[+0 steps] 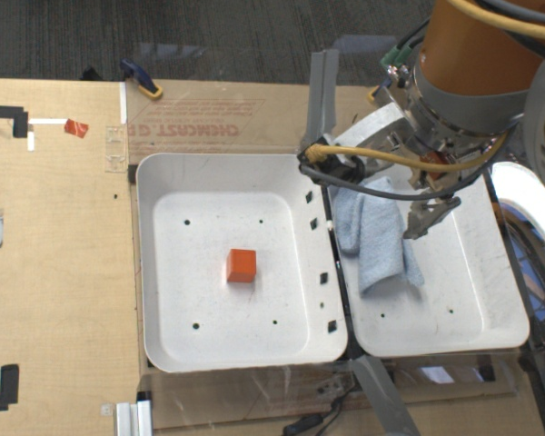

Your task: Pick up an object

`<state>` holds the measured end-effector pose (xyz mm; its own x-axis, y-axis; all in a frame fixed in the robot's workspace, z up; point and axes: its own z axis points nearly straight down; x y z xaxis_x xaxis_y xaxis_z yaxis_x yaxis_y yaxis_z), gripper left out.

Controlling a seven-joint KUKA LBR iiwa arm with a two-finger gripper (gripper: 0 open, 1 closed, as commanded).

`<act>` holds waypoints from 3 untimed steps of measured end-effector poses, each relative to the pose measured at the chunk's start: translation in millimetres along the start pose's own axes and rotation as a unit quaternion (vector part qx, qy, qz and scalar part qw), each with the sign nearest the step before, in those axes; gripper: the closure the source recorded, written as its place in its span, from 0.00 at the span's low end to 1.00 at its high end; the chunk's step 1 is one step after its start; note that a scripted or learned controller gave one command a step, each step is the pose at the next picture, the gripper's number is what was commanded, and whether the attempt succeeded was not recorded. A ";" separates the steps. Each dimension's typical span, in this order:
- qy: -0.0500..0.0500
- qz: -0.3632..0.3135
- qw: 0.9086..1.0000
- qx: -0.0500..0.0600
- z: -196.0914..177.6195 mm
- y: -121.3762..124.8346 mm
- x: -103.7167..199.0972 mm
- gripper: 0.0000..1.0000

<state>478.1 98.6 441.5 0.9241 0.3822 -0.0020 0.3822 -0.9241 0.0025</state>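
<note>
Toward the bench's right side, the claw (421,218) hangs over the right bin (472,325), touching the upper edge of a blue cloth (374,239); its grip cannot be told. An orange block (242,265) sits mid left bin (163,243), well apart.

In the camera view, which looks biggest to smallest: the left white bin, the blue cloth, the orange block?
1. Left white bin, by far the largest.
2. Blue cloth in the right bin, partly hidden by the arm.
3. Orange block, the smallest.
</note>
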 end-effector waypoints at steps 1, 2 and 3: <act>0.000 0.097 0.995 0.000 -0.2 -19.6 8.1 0.00; 0.000 0.031 1.000 0.000 -0.2 -64.7 28.8 0.00; 0.006 0.103 0.995 0.008 -6.6 -85.9 37.2 0.00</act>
<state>479.6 192.2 447.8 0.9827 0.1848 0.0081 0.1849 -0.9827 -0.0134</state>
